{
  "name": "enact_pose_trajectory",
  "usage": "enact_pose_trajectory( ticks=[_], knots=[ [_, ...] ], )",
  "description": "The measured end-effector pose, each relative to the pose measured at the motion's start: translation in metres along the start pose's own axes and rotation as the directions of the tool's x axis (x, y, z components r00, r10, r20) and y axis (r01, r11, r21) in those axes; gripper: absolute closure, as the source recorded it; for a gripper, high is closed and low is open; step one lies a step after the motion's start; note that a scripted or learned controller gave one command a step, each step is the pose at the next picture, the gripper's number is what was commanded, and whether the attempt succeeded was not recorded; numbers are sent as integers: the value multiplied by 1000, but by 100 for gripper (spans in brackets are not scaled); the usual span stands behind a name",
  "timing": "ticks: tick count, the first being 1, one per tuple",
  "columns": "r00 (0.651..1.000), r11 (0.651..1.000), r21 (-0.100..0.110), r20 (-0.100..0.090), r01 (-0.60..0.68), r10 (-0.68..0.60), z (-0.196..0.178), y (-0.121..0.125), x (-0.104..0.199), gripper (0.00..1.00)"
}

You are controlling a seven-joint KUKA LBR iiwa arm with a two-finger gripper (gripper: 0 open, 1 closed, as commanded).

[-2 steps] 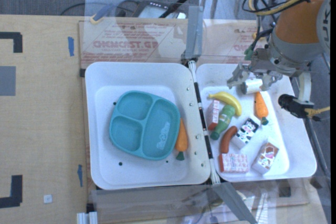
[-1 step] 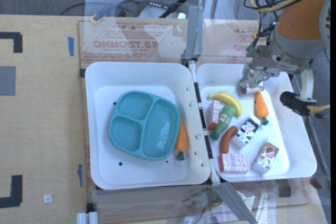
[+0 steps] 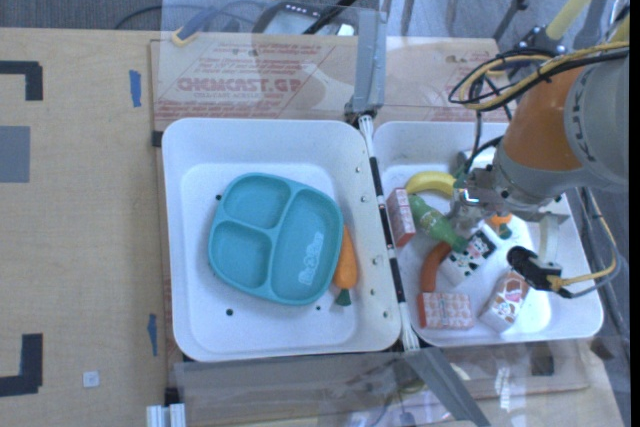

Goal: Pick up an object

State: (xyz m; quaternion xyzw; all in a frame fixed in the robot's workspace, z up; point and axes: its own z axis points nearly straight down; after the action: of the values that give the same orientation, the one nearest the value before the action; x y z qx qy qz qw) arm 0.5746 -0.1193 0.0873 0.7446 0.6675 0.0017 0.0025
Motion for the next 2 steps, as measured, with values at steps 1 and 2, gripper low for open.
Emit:
enact_pose_trajectory(
  ticks=[1,2],
  knots=[
    [1000,1000,1,0,0,0,1,0,0,0],
    [1000,1000,2,-8,23,-23,-1,20,-79,0]
  ],
)
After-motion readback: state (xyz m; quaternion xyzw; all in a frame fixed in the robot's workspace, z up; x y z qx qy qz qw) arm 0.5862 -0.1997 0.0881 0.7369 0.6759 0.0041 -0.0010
